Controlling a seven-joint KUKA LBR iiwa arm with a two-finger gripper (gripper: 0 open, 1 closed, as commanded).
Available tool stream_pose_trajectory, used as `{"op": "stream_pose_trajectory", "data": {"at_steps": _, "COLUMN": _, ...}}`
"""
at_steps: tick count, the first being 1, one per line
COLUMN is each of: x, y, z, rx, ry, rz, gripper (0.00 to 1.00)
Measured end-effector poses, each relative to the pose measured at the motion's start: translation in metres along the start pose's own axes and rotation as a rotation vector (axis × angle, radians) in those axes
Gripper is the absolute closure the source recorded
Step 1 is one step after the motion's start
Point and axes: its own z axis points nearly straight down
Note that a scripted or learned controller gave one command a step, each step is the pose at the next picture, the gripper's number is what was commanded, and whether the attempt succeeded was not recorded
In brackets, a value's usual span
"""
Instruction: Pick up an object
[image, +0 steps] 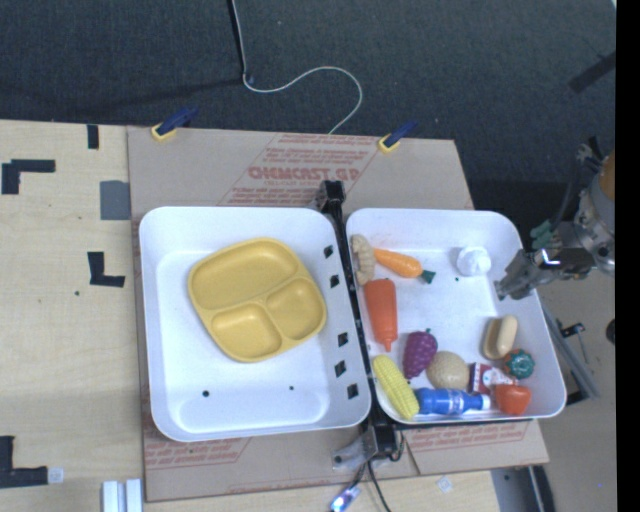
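Observation:
The right bin (440, 225) holds several toy foods: an orange carrot (398, 264), a larger orange-red piece (381, 312), purple grapes (420, 352), a corn cob (395, 386), a tan potato (449, 370), a hot dog bun (500, 337), a blue bottle (452, 403) and a small white cap (472, 261). My gripper (513, 280) hangs at the bin's right rim, right of the white cap and above the bun. It touches none of the objects.
The left bin (170, 380) holds a yellow divided plate (258, 298). A beige piece (362, 258) lies against the wall between the bins. A red item (512, 398) and a teal one (521, 363) crowd the right bin's near right corner.

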Motion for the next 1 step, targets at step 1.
{"op": "stream_pose_trajectory", "data": {"at_steps": 1, "x": 0.078, "y": -0.0006, "z": 0.0556, "rx": 0.007, "ry": 0.003, "rz": -0.004, "gripper": 1.0}}
